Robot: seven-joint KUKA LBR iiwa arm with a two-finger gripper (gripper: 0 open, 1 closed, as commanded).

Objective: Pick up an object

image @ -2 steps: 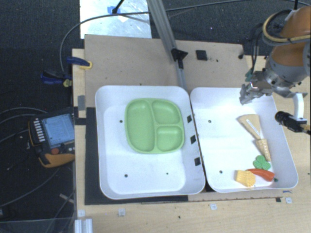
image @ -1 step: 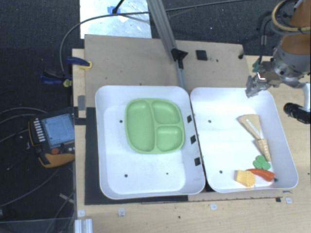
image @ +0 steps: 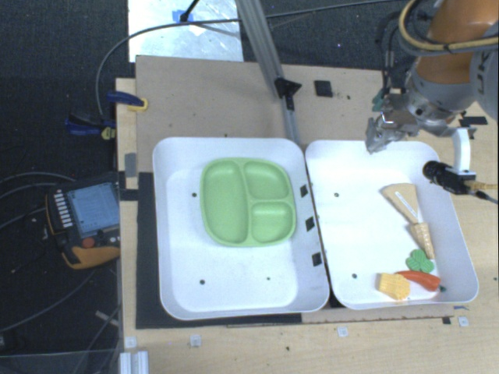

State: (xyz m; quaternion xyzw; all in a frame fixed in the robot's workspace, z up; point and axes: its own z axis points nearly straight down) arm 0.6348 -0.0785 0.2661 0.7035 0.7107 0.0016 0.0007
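Note:
My gripper (image: 380, 140) hangs over the far edge of the right bin (image: 351, 209), with nothing visible between its fingers. Well in front of it and to the right, a beige wedge (image: 401, 200) lies in the right bin. Below the wedge rests a tan cone (image: 423, 237). Near the bin's front right corner sit a small green piece (image: 419, 261), a red-orange carrot-like piece (image: 419, 278) and a yellow block (image: 394, 286). All of these lie apart from the gripper.
A green divided plate (image: 248, 202) lies in the left bin (image: 179, 271). A grey pole (image: 261, 37) slants across the back of the bench. Black clips (image: 309, 223) sit along the seam between the bins.

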